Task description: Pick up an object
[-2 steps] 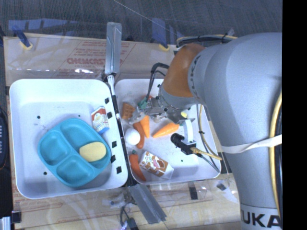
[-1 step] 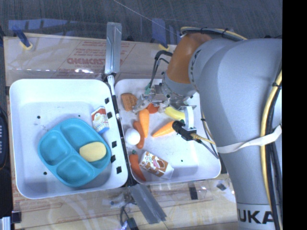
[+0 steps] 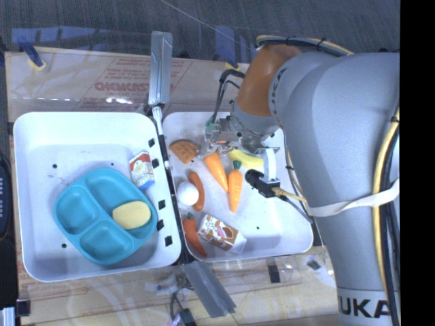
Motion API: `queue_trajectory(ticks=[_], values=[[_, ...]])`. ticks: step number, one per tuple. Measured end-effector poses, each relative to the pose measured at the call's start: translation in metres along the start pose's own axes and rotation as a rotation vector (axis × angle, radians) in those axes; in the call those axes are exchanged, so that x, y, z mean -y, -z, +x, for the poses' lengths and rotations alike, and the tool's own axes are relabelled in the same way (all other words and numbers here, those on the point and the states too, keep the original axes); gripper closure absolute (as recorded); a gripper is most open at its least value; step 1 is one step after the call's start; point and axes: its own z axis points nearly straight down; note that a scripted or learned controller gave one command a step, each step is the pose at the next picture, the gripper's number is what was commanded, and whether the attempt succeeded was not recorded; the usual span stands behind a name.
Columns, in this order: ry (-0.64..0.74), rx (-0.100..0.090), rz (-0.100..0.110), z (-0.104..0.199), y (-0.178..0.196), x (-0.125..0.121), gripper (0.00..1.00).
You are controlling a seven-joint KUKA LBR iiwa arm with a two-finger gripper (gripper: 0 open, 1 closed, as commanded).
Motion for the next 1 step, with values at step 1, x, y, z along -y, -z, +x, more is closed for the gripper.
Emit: queue_trajectory(ticks=[1], values=[[-0.022, -0.002, -0.015, 0.073, 0.0982, -0.0204, 1.0]])
